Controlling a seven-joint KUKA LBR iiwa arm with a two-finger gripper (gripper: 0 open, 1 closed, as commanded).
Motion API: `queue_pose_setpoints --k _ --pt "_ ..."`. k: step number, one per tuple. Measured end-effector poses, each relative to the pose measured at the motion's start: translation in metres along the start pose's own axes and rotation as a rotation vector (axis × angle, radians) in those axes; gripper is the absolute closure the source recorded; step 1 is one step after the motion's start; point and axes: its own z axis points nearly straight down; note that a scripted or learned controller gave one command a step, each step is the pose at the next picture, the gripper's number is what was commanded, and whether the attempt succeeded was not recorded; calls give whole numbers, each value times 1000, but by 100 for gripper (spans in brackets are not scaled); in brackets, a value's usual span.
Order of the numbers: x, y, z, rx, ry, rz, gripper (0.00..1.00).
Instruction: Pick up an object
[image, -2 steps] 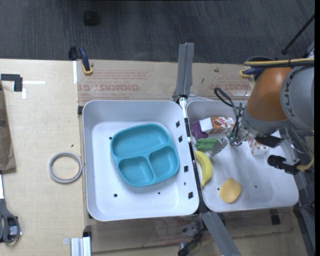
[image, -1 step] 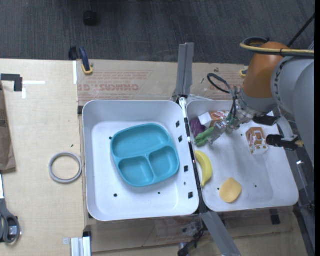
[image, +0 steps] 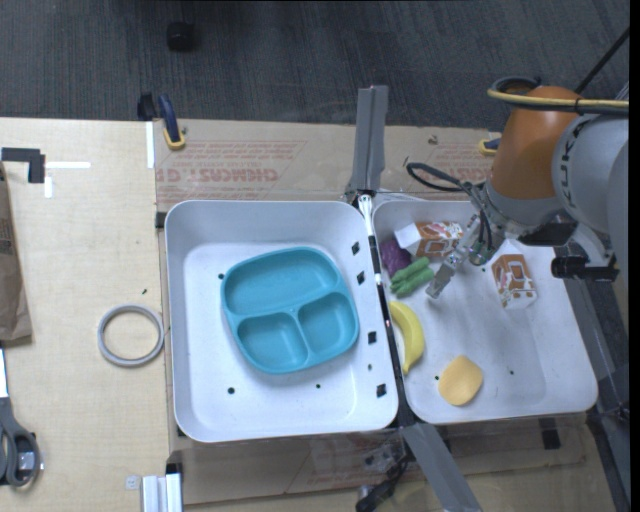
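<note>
Wooden bench (image: 80, 230) bears two white bins (image: 190, 330), dark floor (image: 300, 50) behind.

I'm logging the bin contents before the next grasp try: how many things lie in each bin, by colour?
Left bin:
Teal divided tray: 1

Right bin:
Yellow, banana and round piece: 2
Green piece: 1
Purple piece: 1
White-and-orange packets: 2
White block: 1

Total: 8

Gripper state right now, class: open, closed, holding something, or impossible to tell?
Gripper: cannot be told; it hangs low in the right bin, beside the green vegetable, with nothing seen in its grasp.
</note>
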Motion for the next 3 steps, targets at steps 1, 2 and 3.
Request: queue_pose_setpoints --k 1,2,3 --pt "48 -1 -1 -52 -27 228 0" --pt "12 17 1 -12 14 275 0" --pt "7 13 -10 -12 -2 277 100"
